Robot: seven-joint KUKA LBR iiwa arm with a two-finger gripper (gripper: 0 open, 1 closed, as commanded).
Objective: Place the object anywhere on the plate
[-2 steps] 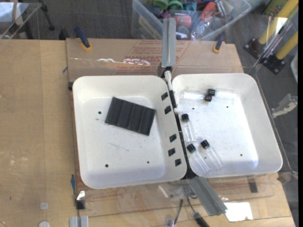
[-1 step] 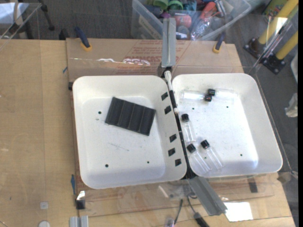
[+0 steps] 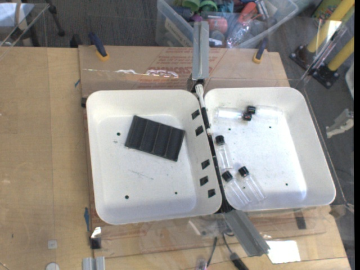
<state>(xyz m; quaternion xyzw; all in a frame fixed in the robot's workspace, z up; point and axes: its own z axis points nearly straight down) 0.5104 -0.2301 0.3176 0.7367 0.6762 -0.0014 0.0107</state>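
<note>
Clear plastic vials with black caps lie in the view's right white bin. We see the black ribbed rectangular plate in the left white bin. We can't tell the claw's state.

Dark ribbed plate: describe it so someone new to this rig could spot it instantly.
Find the two shallow white bins side by side on the wooden bench and take the left bin. The dark ribbed plate lies flat on its floor, slightly skewed, toward the back. It is a dark rectangular slab with parallel grooves, unlike the small clear black-capped tubes in the right bin.
</note>
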